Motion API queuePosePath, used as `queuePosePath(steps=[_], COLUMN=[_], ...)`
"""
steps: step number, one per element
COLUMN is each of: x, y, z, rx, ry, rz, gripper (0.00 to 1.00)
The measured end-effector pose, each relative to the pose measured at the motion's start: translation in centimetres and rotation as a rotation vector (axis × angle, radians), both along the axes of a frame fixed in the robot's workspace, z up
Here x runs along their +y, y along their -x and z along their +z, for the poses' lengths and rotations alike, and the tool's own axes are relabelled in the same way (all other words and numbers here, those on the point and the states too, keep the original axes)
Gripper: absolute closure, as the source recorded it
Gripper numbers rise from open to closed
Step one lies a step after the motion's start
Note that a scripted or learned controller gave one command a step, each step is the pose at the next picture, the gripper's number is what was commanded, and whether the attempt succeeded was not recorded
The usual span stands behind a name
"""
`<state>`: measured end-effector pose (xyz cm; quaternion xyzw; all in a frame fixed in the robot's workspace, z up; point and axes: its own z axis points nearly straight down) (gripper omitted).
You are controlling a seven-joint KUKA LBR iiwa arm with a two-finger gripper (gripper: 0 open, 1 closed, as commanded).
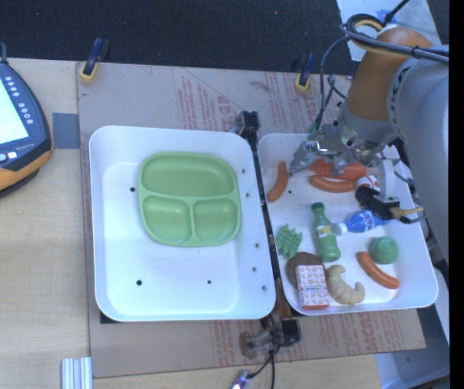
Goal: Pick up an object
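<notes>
The gripper (322,154) hangs low over the right bin's (414,298) crowded far corner beside a sausage (333,183) — it could nudge neighbours aside; whether its jaws are open, I cannot tell. The left bin (118,274) holds a green tray (189,198) — the right, a green bottle (324,232), croissant (346,284), ball (384,250).

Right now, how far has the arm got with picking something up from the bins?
Nothing looks lifted yet: the bottle, croissant and green ball all lie in the right bin. In hand: the tool is down at that bin's far end, near the sausages; whether it grips one is unclear. Left: a clear grasp and lift. The green plate sits in the left bin.
</notes>
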<state>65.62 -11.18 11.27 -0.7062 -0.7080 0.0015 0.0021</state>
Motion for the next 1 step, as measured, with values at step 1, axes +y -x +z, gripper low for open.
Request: queuePosePath(steps=[1], x=[-5.01], y=[0.07], z=[-1.60], rx=[0.018], ry=[-0.022], rz=[0.005], gripper=[0.00])
